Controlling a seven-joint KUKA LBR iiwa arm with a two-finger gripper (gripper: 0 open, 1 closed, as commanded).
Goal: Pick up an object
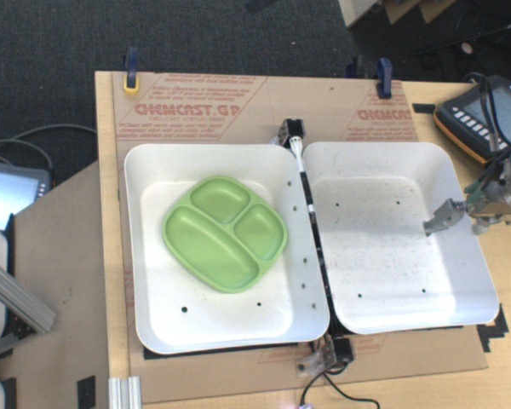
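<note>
Green divided plate lies flat in the left bin, roughly centered. Tool sits at the right bin's right wall, well apart from the plate; whether it's apart or together, can't tell.

Gripper: grey metal, small, with an angular, wedge-shaped tip of lighter grey. Behind it, toward three o'clock, sat a compact block of darker grey and tan parts, blurred in detail. Thin dark cables looped above the block, toward one o'clock. Screws and markings were too small to make out.
</note>
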